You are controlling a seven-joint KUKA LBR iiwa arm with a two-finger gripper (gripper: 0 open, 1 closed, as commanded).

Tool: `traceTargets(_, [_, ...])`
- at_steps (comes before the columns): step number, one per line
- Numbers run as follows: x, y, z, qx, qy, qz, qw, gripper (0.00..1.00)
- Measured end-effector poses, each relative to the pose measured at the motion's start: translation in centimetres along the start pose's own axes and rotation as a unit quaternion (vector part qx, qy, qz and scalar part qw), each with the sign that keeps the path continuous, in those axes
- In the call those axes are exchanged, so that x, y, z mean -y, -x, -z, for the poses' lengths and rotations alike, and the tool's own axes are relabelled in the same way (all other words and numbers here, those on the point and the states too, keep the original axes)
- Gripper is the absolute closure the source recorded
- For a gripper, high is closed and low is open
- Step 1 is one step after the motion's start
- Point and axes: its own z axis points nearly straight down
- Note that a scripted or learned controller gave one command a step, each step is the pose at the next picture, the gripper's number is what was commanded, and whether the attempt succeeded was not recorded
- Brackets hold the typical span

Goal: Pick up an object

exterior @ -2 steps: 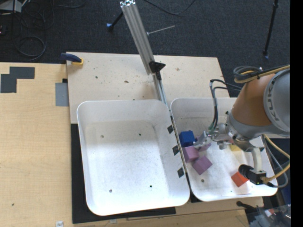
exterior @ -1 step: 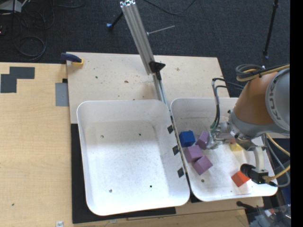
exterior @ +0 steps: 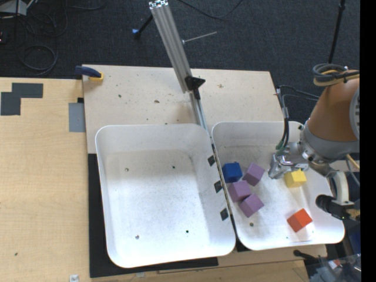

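In the right-hand bin (exterior: pixel 329 238), nearest you, an orange-red block (exterior: pixel 299 220) sits alone by the front rim, well apart from the rest and the easiest to reach without crowding. Farther in, three purple blocks (exterior: pixel 241 190) and a blue block (exterior: pixel 232 171) huddle against the divider wall, touching or nearly so, a cluster that looks awkward for a two-finger pick. Just beyond them on the right you see a yellow block (exterior: pixel 295 178), small and cube-like with a bright matte face, lying on the bin floor right beside the metal tip of the gripper (exterior: pixel 281 165). The arm reaches in low from the right, its orange band (exterior: pixel 332 113) hanging over the bin's far side, which suggests the yellow block is the one being tried for. You cannot tell from this slant whether the jaws are spread or closed, and no block shows between them. The left bin (exterior: pixel 106 140) lies beside it, and past both, a grey rail (exterior: pixel 175 46) leans over the bench (exterior: pixel 141 96).
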Motion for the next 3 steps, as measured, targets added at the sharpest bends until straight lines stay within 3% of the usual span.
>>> traceTargets(2, [-1.4,0.8,10.4,0.0,0.001,0.006,1.0,1.0])
traceTargets(3, [-2.1,-3.8,10.4,-0.001,-0.002,0.007,1.0,1.0])
